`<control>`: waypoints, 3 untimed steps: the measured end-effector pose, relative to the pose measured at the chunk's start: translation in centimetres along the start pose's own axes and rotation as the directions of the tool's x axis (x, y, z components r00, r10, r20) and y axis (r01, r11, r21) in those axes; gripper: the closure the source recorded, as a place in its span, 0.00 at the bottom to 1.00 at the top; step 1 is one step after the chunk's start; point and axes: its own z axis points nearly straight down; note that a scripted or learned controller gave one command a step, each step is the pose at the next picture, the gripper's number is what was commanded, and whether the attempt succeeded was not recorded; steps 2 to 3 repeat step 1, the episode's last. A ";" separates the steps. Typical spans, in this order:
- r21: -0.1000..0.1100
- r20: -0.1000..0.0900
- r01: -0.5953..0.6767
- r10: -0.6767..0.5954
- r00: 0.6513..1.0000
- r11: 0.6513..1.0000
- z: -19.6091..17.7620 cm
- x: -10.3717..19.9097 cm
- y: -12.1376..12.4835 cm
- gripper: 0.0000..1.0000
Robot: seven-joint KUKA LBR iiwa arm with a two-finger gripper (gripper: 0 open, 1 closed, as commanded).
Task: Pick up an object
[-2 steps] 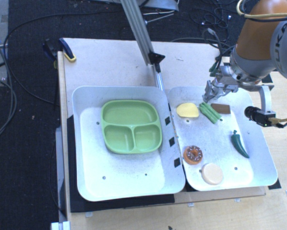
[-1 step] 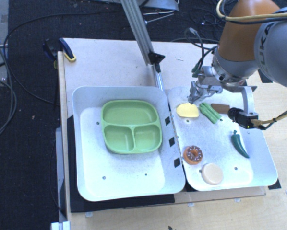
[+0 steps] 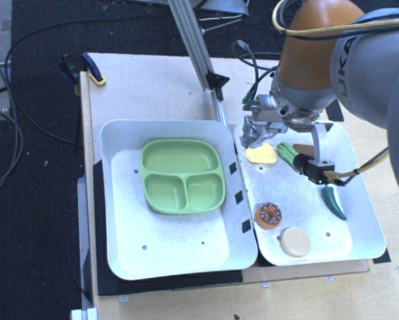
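Round and pale, a smooth puck (image 3: 295,241) is seen at the right bin's (image 3: 366,235) near edge, beside a sprinkled donut (image 3: 268,215). Farther back, a soft yellow piece (image 3: 261,155) lies just under the gripper (image 3: 253,135); it should be lowered straight. Its state cannot be told

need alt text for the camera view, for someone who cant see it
A grey arm reaches in from the right, its gripper low over the right bin beside a yellow piece. That bin also holds a donut, a beige disc and green items; the left bin holds a green tray.
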 end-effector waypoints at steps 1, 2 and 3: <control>0.001 0.000 0.000 0.000 1.000 1.000 -0.1 5.3 -1.4 1.00; 0.001 0.000 0.000 0.000 1.000 1.000 -0.1 5.3 -1.4 1.00; 0.001 0.000 0.000 0.000 1.000 1.000 -0.1 5.3 -1.4 1.00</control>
